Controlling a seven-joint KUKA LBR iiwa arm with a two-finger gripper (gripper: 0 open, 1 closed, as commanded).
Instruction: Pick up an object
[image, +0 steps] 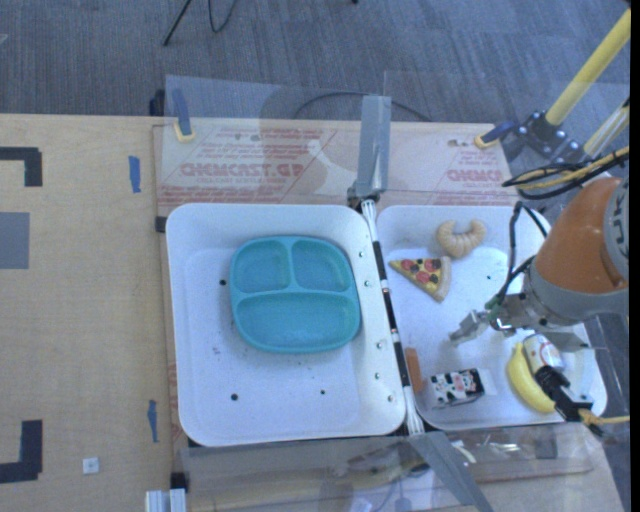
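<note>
The right bin (480, 262) holds several things. A tan croissant (459, 237) lies at the back, and a pizza slice (421, 273) sits just in front of it. Near the front wall lies a small black-and-white carton (456, 386). A yellow banana (524, 376) rests at the front right, partly under the wrist. My gripper (478, 318) hangs over bare bin floor between the pizza slice and the banana. It is open with nothing between its fingers, and it touches no object.
The left bin (200, 400) carries a teal divided plate (295, 294). A thin orange strip (411, 366) lies by the divider between the bins. Bare floor shows in the middle of the right bin. Yellow cables run at the upper right.
</note>
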